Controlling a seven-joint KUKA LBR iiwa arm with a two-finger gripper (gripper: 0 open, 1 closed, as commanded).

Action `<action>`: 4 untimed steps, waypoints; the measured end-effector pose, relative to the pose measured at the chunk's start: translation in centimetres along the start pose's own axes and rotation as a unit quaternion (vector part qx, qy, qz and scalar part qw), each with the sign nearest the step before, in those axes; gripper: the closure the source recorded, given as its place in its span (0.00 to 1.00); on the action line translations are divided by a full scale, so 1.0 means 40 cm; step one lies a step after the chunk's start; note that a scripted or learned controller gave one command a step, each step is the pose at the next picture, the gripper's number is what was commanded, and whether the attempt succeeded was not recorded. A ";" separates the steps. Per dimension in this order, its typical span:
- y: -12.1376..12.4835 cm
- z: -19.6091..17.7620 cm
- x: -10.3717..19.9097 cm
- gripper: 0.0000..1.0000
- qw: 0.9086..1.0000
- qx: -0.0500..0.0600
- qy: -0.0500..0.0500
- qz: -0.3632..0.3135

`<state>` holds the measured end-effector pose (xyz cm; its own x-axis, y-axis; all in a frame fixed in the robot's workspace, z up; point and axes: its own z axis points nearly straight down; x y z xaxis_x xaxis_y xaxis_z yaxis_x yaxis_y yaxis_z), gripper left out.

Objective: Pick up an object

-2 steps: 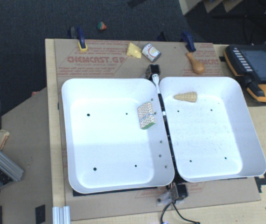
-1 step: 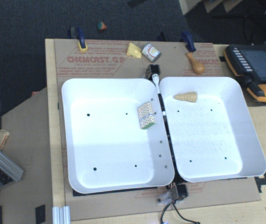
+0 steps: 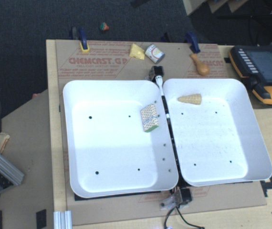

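No object has been lifted yet — this reads as the very start, with the choice of target still to be made. Two candidates lie in the bins. A small patterned packet [image 3: 149,117] rests in the left bin [image 3: 102,175], toward its upper right and near the wall it shares with the right bin [image 3: 222,166]. A pale ice-cream cone [image 3: 190,98] lies on its side near the top left of the right bin, well apart from the walls. As for the tool, I cannot tell whether it is released or clenched.

The next move, I'd judge, calls for a straight descent over one of them; the cone has more room around it, while the packet sits close to the rim.

The bench [image 3: 98,61] is brown board printed with lettering, held by blue clamps [image 3: 83,39]. Above the bins lie a yellow wedge [image 3: 137,52], a small box [image 3: 154,53] and a wooden piece [image 3: 200,65]. At upper right sits a teach pendant [image 3: 260,68] — beyond it, dark carpet [image 3: 40,8].
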<state>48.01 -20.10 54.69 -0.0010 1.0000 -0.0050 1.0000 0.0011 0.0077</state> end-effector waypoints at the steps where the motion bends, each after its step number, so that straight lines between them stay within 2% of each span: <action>1: 0.006 0.562 0.105 1.00 1.000 0.012 0.006 0.000; 2: -0.001 0.044 0.121 1.00 1.000 -0.008 -0.001 -0.001; 3: 0.000 0.042 0.122 1.00 1.000 0.000 0.001 0.000; 4: 0.000 0.043 0.122 0.00 1.000 0.001 0.001 0.000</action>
